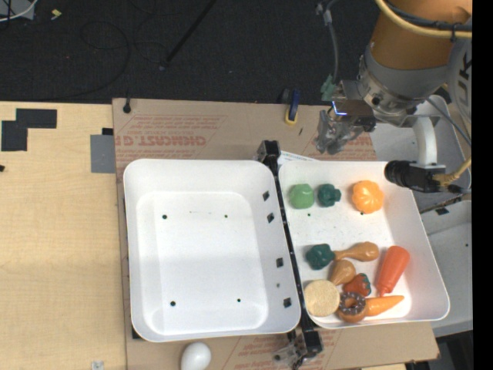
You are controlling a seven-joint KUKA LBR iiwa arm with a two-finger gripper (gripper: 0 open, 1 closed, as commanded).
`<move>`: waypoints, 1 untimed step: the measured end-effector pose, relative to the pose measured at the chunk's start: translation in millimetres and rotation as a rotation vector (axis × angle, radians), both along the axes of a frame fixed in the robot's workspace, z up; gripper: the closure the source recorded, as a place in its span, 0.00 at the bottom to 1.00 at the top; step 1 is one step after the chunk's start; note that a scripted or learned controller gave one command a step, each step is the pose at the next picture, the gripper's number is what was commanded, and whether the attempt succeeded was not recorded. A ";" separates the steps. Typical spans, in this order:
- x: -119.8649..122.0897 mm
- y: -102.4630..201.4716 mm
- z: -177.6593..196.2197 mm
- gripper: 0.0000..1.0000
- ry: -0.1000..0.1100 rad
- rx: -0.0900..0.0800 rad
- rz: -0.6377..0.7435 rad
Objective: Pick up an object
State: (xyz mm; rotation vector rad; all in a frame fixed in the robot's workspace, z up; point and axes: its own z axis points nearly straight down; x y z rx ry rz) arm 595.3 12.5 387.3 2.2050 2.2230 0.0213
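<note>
While no toy is lifted, all sit in the right bin (431,253): light green piece (301,196), dark green one (329,195) & orange pumpkin (367,196) near its far wall; carrot (392,268), drumstick (359,251), cracker (321,297) etc. clustered near the front. Gripper (337,139) hangs above the bin's far rim, nothing btwn its fingers; can't tell if they're parted or closed. Left bin (142,245) beside it. White ball (196,355) lies on the cardboard (192,129) in front.

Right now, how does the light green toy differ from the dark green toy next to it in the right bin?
The light green toy is pale and looks smooth and rounded; the dark green toy is deep teal with a lumpier outline. The light green toy looks a little larger, and it lies nearer the divider between the bins. Both rest side by side near the far wall of the right bin.
</note>
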 end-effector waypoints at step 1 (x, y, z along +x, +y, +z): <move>12.4 23.1 160.6 1.00 0.001 -0.001 -0.005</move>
